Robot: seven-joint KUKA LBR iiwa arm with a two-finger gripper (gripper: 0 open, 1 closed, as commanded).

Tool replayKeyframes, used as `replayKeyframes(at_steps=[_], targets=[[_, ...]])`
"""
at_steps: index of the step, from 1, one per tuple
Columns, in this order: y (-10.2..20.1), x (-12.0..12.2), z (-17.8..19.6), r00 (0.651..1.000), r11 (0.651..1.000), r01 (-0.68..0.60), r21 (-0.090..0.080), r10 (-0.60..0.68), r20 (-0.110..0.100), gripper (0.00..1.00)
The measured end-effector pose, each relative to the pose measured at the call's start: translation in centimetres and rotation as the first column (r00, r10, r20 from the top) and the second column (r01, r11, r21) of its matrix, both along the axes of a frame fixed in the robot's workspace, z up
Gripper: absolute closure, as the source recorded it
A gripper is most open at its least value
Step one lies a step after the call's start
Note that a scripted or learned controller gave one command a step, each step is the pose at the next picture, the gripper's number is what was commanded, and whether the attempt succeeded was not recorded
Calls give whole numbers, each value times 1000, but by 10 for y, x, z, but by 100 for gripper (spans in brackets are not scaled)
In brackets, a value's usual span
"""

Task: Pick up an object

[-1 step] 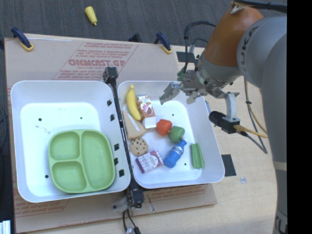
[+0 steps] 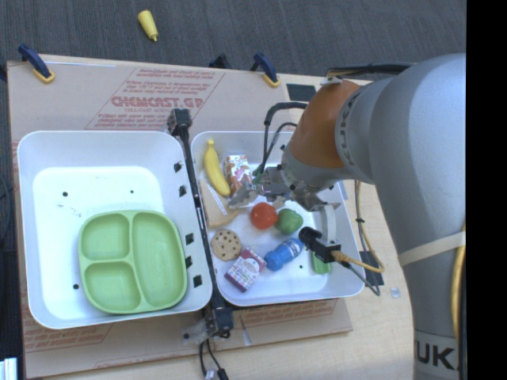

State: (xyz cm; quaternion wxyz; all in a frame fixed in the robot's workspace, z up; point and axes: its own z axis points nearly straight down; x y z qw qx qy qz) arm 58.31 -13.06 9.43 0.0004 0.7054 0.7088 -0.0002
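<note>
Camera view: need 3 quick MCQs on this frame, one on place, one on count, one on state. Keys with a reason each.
1. Where does the green divided tray lie?
A. in the left bin
B. in the right bin
C. on the floor

2. How many compartments does the tray have?
A. two
B. three
C. five

3. How does the banana lie?
A. on the floor beyond the bench
B. inside the tray
C. flat in the right bin, by its left wall

Answers:
1 A, the tray rests on the left bin floor, toward its near side.
2 B, two small wells on the left and one long well on the right.
3 C, it lies lengthwise beside the bin's left wall, above the cookie; the yellow thing on the floor is something else.
</note>
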Motion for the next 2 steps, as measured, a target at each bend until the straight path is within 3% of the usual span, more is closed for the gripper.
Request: replayKeyframes(at_steps=[1,2], targets=[[0,0,10,1000,1000,-8,-1,8,-3,100],[86,-93,98,1000,1000,-5,1,5,-4,100]])
